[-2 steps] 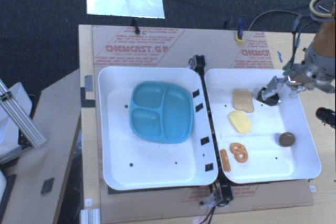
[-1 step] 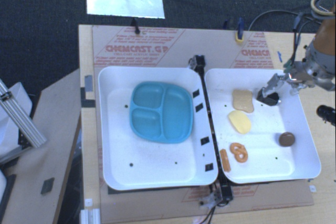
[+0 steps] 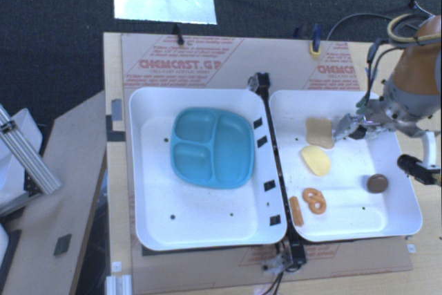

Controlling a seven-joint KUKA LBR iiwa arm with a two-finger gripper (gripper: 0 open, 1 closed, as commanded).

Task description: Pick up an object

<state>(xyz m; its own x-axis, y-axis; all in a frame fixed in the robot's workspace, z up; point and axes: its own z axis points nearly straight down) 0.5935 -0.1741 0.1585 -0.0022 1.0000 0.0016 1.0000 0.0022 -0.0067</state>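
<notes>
On the bench, the right white bin (image 3: 407, 221) holds a tan bread slice (image 3: 319, 132) just left of the gripper (image 3: 340, 126), touching or nearly touching its tip, and whether its fingers are parted cannot be told.

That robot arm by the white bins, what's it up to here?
It is trying to pick something up. The arm reaches in from the right, and its claw sits low in the right bin, right beside a tan slice of toy bread. Whether it has hold of anything can't be told from here. Nearby lie a yellow piece, a pretzel, an orange stick and a brown round piece. The left bin holds a blue divided plate.
</notes>
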